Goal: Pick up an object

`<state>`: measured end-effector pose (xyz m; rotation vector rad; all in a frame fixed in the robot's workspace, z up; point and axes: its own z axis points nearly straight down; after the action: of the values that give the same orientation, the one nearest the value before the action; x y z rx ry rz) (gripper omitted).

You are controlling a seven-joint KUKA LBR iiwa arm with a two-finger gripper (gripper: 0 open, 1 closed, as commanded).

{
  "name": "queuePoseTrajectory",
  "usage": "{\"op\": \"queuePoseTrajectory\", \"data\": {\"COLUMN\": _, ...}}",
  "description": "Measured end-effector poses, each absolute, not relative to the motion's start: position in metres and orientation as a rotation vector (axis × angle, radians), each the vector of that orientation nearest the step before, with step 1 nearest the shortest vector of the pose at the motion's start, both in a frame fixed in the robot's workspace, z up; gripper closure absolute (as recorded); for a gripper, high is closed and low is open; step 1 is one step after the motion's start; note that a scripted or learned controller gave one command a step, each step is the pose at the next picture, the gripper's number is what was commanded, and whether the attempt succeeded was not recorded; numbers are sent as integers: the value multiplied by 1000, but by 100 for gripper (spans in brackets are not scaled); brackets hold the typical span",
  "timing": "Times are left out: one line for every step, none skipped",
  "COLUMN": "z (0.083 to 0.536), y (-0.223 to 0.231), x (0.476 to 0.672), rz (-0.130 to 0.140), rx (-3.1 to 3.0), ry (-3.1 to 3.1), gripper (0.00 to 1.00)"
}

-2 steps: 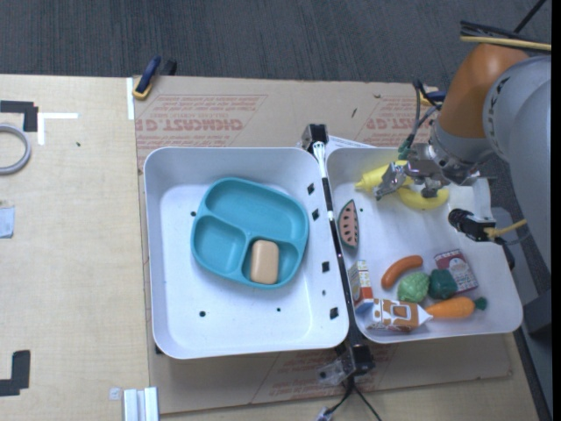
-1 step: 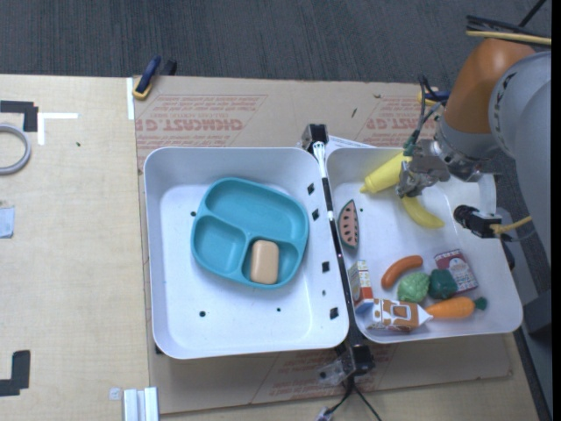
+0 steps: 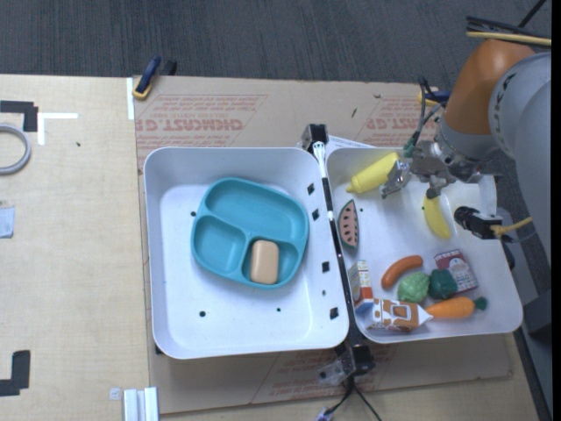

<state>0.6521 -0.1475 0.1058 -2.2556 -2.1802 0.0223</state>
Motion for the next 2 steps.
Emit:
{"op": "queuePoseTrajectory", "data": {"z": 92, "y": -180, "x": 587, "rz": -5, "rx": -2335, "ry": -2092, "gripper": 0}}
{"op": "queuePoseTrajectory", "data": {"z": 92, "y": -101, "x": 485, "rz": 1, "rx": -2110, "ry": -2326, "gripper": 0}}
